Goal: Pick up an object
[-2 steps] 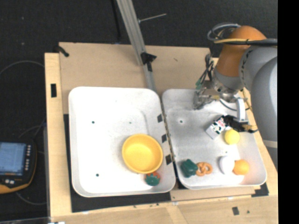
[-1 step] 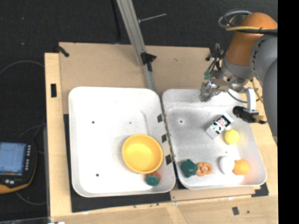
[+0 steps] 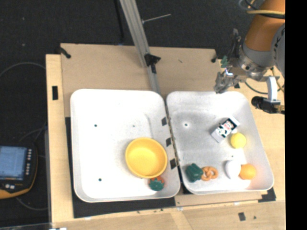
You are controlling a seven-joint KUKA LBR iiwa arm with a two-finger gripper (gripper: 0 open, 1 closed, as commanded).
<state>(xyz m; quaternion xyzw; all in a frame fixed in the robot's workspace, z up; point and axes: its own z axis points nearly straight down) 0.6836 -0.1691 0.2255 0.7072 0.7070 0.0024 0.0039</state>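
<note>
My gripper (image 3: 222, 84) hangs over the far rim of the right bin (image 3: 192, 110), up and away from the objects. The right bin holds a small white patterned box (image 3: 224, 129) with a yellow ball (image 3: 238, 141) touching it. Along the near wall lie a dark green piece (image 3: 193, 172), an orange pretzel-shaped piece (image 3: 209, 173), a white lump (image 3: 232, 169) and an orange ball (image 3: 248, 171). In the left bin (image 3: 96, 114) a yellow bowl (image 3: 146, 157) sits upright, with a small green and red piece (image 3: 157, 183) just in front of it.
A slanted metal pole (image 3: 136, 30) rises from the bench behind the bins. The grey and orange arm (image 3: 261, 32) comes in at the upper right. A handheld pendant (image 3: 17, 169) lies off the bench at the left.
</note>
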